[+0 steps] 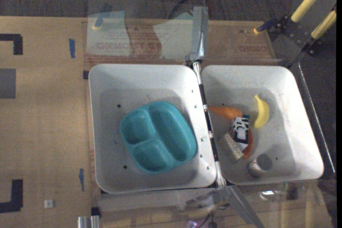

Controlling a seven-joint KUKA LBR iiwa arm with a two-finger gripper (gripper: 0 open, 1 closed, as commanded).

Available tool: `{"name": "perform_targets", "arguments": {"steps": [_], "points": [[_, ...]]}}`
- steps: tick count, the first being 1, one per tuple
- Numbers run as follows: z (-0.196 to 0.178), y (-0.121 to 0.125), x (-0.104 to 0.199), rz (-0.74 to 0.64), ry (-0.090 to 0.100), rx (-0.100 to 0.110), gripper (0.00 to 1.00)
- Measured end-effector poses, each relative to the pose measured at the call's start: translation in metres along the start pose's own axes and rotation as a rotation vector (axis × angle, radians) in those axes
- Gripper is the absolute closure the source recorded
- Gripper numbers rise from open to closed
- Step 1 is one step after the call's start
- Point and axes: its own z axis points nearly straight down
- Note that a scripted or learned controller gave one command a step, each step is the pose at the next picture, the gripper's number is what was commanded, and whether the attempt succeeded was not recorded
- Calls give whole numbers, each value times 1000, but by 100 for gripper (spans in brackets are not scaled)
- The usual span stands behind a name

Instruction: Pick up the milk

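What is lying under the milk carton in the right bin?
A red-orange piece sticks out from beneath the milk carton in the right bin. How far it runs underneath is covered.

Dim, soft-focus pic w/ bluish cast; white bins (107, 88) brightest, glare on clear panels up top

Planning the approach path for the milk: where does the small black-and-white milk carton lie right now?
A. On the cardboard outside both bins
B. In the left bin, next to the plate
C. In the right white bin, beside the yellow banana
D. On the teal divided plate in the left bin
C: the small black-and-white milk carton lies in the right white bin, just left of the yellow banana; the teal divided plate sits in the left bin.
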Motion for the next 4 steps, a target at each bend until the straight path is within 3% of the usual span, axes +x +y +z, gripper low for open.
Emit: {"name": "perform_targets", "arguments": {"steps": [1, 2, 3, 4], "points": [[229, 3, 29, 11, -1, 3, 100], [22, -11, -43, 13, -1, 0, 100], [-3, -9, -45, 14, 1, -1, 100], [-3, 2, 29, 6, 0, -1, 100]]}}
